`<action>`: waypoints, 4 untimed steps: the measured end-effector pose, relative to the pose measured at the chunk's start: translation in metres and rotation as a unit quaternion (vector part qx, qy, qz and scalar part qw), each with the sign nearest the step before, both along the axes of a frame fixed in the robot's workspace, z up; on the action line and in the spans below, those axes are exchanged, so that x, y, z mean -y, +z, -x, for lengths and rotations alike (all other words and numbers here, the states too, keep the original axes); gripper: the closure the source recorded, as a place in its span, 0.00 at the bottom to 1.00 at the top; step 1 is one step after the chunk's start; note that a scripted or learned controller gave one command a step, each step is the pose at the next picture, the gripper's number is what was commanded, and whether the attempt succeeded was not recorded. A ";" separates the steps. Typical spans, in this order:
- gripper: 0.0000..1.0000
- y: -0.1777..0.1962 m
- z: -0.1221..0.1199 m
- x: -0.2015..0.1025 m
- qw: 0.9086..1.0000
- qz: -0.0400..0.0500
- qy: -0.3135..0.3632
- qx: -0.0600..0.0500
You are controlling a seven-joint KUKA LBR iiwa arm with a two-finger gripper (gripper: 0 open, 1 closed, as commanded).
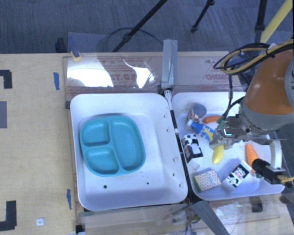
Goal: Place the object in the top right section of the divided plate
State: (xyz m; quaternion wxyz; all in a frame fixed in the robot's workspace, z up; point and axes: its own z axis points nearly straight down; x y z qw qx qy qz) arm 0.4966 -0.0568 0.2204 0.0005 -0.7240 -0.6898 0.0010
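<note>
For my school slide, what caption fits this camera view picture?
Robot arm reaches over the right bin of toys while a blue divided plate waits in the left bin.

Two bins sit side by side on the bench, touching along a shared middle edge; the left bin holds a divided plate, lying toward that bin's left half; the right bin holds a scatter of small things. A cup lies near its back; a banana lies near the middle, under the gripper; a carrot lies to the banana's right; a sponge rests at the front, with a small box just to its right; the arm reaches over the bin's right side.
</note>
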 end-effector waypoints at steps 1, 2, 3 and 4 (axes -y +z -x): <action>0.00 0.000 0.000 0.000 1.000 0.000 0.000 0.000; 0.00 -0.050 -0.003 0.052 0.985 -0.001 0.171 0.000; 0.00 -0.121 0.015 0.082 0.957 0.000 0.290 0.004; 0.00 -0.128 0.010 0.089 0.891 0.002 0.453 0.009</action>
